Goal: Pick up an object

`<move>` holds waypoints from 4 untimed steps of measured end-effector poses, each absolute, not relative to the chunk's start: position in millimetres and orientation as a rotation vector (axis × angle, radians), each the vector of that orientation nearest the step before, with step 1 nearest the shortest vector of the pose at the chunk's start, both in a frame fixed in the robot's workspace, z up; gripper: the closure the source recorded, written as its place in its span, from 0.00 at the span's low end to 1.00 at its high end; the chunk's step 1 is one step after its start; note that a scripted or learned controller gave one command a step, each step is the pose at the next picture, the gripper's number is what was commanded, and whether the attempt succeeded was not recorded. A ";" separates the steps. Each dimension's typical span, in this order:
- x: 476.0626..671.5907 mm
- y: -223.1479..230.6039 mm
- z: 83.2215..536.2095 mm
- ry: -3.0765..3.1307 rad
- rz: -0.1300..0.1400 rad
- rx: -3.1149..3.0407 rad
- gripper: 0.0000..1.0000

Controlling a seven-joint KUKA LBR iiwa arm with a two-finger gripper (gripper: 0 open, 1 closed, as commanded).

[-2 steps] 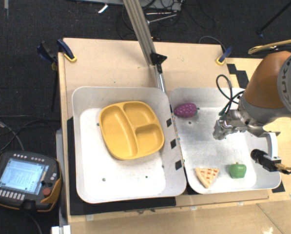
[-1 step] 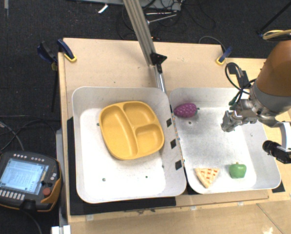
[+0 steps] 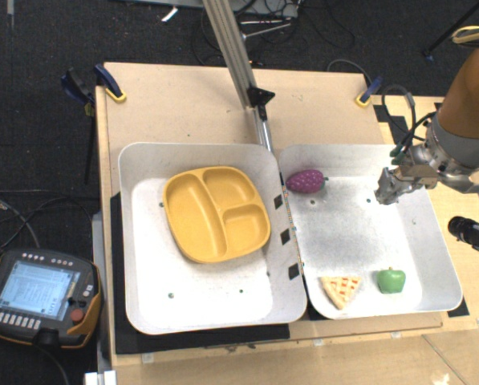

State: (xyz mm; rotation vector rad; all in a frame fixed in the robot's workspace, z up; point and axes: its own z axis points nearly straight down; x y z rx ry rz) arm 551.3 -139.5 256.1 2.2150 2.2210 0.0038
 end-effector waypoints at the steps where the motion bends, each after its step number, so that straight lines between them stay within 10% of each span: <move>1: 546.9 -82.9 259.4 2.232 0.003 2.213 1.00; 4: 504.8 76.5 223.9 2.233 -0.002 2.215 1.00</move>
